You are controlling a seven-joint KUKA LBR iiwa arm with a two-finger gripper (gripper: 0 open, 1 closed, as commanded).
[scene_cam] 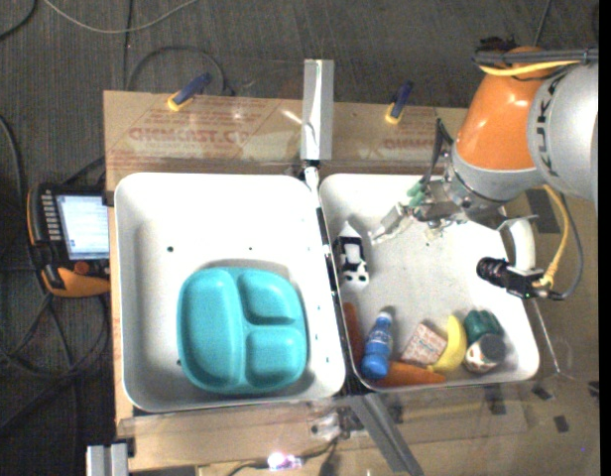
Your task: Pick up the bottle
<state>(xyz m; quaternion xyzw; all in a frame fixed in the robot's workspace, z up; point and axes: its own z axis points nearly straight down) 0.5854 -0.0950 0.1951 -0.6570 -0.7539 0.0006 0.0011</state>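
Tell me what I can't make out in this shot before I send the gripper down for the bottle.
- Gripper, camera view: too small and cluttered to tell whether it is open or shut.
- Blue bottle: its label is too small to read, and its lower end sits against the orange carrot.
- Dark green object in the right bin corner: blurred, identity unclear.
- Arm: cut off by the right edge.

The claw [397,218] hangs over the far part of the right bin [439,276], well apart from the blue bottle [378,342], which lies near the bin's near-left corner beside an orange carrot [413,373] and a banana [451,343]. A teal tray [243,328] sits in the left bin [147,226].
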